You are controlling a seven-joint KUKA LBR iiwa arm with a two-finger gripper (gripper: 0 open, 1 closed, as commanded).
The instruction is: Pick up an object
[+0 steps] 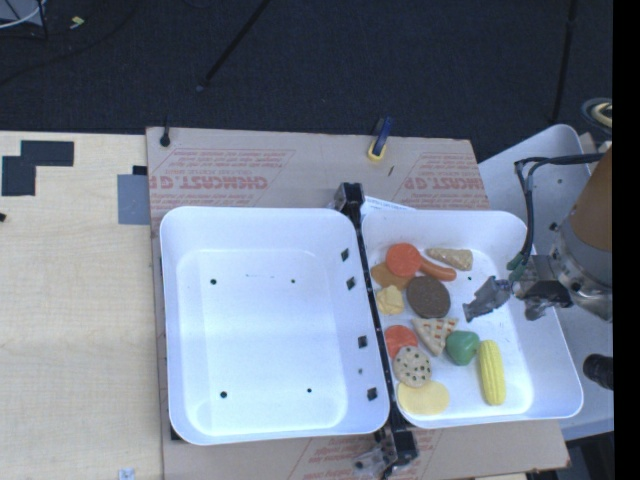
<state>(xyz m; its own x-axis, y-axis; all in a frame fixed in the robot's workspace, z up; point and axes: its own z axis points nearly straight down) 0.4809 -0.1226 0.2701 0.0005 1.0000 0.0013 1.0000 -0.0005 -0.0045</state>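
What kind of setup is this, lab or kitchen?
Most likely a robot lab grasping rig, not a kitchen: two white bins on a cardboard-covered bench, toy food such as a corn cob in the right bin, and the arm's tool above them.

Grey arm (585, 268) — orange band, black cable.

- Two white bins: left bin (190, 268) at 9 o'clock, right bin (545, 368) at 3.
- The right bin holds toy food: corn (491, 372), green pepper (461, 347), brown disc (428, 296), cookie (412, 366).
- Gripper (487, 298) hangs over the right bin, at 12 o'clock from the corn.
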